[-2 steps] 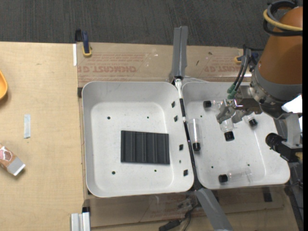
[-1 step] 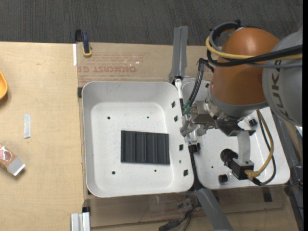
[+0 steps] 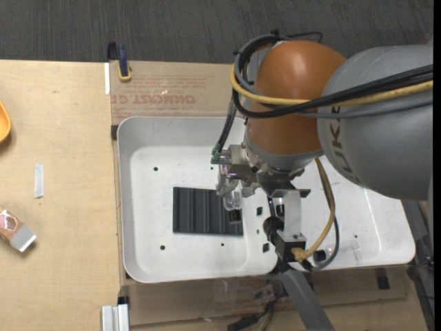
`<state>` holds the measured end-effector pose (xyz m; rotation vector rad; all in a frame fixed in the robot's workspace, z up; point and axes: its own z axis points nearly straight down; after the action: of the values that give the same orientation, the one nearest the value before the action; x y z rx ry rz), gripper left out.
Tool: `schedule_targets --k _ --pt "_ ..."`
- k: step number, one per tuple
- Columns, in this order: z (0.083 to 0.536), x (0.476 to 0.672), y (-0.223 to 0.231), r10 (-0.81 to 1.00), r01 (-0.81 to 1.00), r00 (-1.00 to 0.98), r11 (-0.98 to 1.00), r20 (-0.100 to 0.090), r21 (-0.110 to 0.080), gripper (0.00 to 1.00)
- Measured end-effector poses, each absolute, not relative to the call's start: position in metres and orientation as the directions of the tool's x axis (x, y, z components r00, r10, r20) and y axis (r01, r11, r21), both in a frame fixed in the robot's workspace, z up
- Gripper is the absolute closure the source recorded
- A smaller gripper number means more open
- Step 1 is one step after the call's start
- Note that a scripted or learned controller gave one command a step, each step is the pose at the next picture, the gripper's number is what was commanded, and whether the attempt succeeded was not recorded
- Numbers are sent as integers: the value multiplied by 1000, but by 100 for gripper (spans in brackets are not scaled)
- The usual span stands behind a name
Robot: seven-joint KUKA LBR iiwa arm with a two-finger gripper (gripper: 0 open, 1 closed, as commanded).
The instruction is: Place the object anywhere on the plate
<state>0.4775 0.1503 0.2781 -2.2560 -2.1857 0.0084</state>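
Gripper (image 3: 231,193) over plate (image 3: 200,211) right edge, how open and what held cannot tell, pale glint (image 3: 235,201) there possibly the object; risk: release so near the edge spills it off plate into bin (image 3: 141,185).

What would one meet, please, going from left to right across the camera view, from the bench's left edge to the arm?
Orange object at the edge → small wrapped item → white bin → black ridged plate → gripper → grey arm.
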Motion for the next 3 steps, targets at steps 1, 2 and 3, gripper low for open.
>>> schedule_targets --k 1,2,3 --pt "278 478 150 999 999 32 -32 -3 -4 0" --pt "286 478 149 999 999 33 -33 -7 -7 100" --pt "323 478 172 962 962 -273 273 -2 -2 100"
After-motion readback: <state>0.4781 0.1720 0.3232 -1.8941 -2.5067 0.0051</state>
